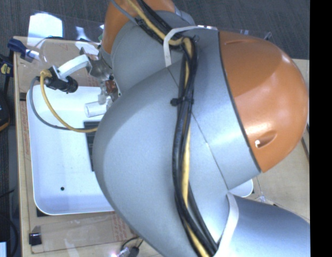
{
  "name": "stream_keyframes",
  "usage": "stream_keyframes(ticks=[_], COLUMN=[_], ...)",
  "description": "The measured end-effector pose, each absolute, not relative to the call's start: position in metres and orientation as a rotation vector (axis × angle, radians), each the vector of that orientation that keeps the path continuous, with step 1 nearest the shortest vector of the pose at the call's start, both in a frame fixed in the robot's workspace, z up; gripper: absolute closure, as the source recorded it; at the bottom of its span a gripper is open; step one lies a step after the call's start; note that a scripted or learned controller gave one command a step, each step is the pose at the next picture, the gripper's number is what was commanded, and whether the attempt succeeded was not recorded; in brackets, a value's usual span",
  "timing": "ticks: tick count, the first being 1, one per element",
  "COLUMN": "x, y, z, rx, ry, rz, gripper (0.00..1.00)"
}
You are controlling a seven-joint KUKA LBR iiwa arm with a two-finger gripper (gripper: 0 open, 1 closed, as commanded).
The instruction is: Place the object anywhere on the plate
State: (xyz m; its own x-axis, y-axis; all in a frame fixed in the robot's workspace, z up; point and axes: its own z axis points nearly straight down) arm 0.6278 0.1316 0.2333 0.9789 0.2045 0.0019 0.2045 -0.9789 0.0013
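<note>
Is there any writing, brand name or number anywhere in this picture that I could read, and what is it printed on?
None can be read.
Faint reddish marks on the bench above the white bin: too blurred to read.
Similar faint marks on the bench below the bin: too blurred.
The arm, grey and orange, shows no label on its visible shells.

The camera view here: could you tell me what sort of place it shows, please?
Probably a robotics lab or test cell: a large grey and orange arm with bundled cables reaches over a shallow white bin on a workbench.
</note>
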Motion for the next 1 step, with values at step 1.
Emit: stream_keyframes(ticks=[1], x=[0.6457], y=[0.127], z=[0.2351], rx=[3.015], ry=[0.889], rz=[-0.009], gripper=[1.0])
